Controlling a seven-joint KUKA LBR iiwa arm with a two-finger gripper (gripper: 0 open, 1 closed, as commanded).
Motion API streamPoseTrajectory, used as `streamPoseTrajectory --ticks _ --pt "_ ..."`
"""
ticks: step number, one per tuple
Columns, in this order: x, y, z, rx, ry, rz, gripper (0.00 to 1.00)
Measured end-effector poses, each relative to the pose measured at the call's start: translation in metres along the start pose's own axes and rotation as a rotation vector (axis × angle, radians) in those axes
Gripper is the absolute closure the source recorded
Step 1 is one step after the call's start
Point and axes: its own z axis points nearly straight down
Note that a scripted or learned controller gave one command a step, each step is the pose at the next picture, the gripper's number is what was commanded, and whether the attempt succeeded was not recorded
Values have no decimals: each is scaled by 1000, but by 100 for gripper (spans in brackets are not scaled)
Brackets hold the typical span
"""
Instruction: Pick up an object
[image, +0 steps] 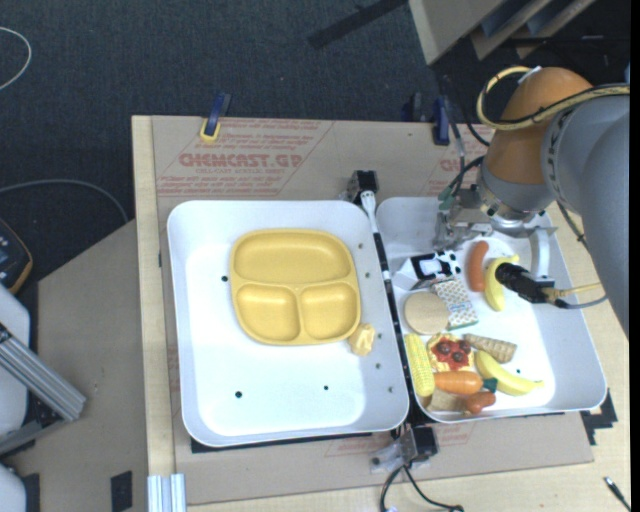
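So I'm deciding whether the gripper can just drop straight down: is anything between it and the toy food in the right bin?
Nothing visible blocks it. The gripper hangs over the rear of the right bin, with the red sausage and a banana just in front of it. The rest of the food lies crowded nearer the front.

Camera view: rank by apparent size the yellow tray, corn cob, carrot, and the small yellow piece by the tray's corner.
1. Yellow tray, by far the largest.
2. Corn cob and carrot: they look close in size and other toys partly cover them, so I won't rank them.
3. Small yellow piece, smallest.
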Motion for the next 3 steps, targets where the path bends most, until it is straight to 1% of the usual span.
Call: streamPoseTrajectory --ticks 1,2,3 --pt "-1 -1 -64 -4 -2 1 100" --pt "-11 -1 -116 -4 -2 1 100" --pt "-11 0 -130 -2 -2 0 100"
